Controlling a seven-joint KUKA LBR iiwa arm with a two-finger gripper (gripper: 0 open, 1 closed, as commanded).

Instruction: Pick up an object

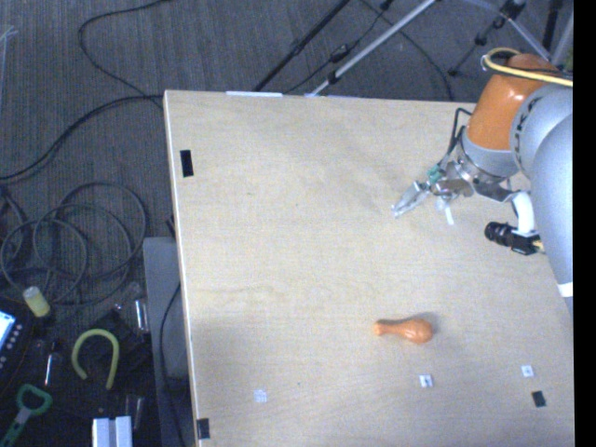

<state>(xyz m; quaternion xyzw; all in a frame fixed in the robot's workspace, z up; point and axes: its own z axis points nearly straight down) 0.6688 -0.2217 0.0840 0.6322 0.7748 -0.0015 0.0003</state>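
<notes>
I see the desk [307, 250] as one broad, pale wood-grain panel taking up most of the view, its left edge running down from the far corner toward the near side. On it are a black rectangular mark [186, 163] near the far left edge, another small dark mark [203, 427] at the near left edge, and a few tiny pale and dark tags [426, 381] scattered along the near right part.

My arm [545, 170] comes in from the right, a grey body with an orange band [498, 110] above the wrist and a black fitting [510, 236] on its near side. The end effector [416, 197] points left and slightly downward over the far right part of the desk. Its thin metal fingers [406, 203] look spread a little at the tips, with nothing between them, and I cannot tell whether the tips touch the surface.

The orange object [406, 329], a small pear-shaped piece with a narrow neck pointing left, lies flat on the desk, nearer to me than the end effector and well apart from it.

Beyond the desk is dark grey carpet [84, 73]. Black cables [70, 231] loop across it on the left, tripod legs [400, 12] cross at the far side, and a yellow-green hooked item [96, 350] lies at the near left.
</notes>
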